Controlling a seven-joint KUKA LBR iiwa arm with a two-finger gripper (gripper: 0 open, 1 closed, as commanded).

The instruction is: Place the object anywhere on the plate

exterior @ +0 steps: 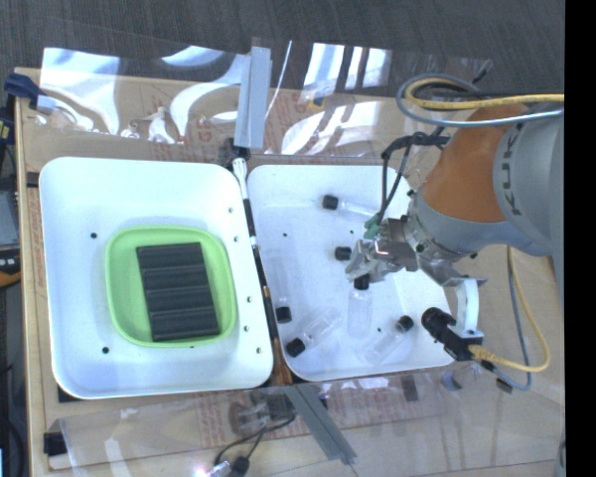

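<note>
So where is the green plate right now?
The green plate sits in the middle of the left white bin, with a dark ridged block lying on it. The pincer is over in the right bin.

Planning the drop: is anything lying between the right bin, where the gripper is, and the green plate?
Only the bins' raised rims between the gripper and the green plate. A dark ribbed block already covers the plate's middle, leaving its green border bare.

Green plate [119,296] bears a dark grey ribbed block [179,290].
</note>
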